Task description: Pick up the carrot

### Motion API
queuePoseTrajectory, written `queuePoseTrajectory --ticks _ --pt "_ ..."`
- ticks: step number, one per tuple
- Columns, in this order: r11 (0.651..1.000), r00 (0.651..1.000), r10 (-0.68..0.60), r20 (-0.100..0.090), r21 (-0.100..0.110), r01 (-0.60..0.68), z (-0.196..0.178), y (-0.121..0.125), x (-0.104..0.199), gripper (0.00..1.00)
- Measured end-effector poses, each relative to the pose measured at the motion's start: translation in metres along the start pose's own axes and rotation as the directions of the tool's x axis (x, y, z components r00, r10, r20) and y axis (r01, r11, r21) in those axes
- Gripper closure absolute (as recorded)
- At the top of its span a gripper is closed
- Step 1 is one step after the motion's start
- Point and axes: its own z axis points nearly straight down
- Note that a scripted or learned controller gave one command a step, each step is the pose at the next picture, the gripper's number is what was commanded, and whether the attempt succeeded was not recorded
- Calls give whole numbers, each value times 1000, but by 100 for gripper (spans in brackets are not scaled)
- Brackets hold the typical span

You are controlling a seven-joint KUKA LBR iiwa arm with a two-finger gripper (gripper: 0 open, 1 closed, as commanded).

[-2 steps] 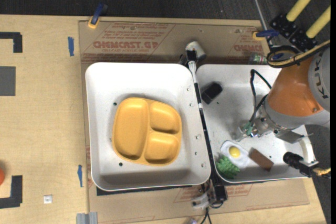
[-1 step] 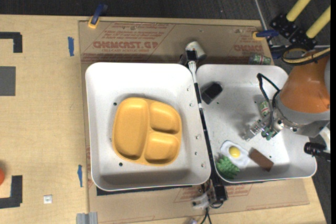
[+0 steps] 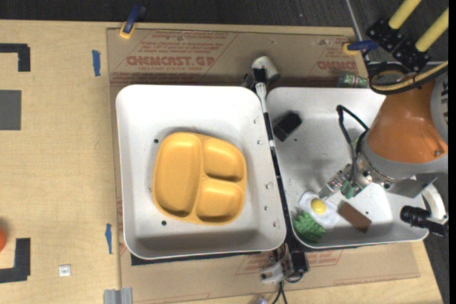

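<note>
I cannot tell for sure where the carrot is; it may be hidden under the arm in the right bin (image 3: 313,107), near the toy egg (image 3: 318,207) and the brown block (image 3: 354,216). The gripper (image 3: 347,185) hangs low by them, and I cannot tell if it is open, shut or holding anything. This looks like the reaching step; next it must line up right over the carrot.

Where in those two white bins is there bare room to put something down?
The right bin has bare floor between the black block at its upper left and the arm. Its lower edge is crowded: fried egg, green leafy piece and brown block lie close together. In the left bin, the yellow tray leaves only a bare margin around it.
</note>
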Motion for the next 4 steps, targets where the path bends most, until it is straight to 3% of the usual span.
queuePoseTrajectory --ticks 1,2,3,4 --pt "999 999 35 4 -2 -35 -71 -29 -77 100" --pt "1000 1000 -14 5 -2 14 -136 -50 -61 100" --pt "985 985 173 6 -3 -173 -142 -73 -98 100" --pt "997 997 -78 7 -2 78 -164 -73 -99 100"
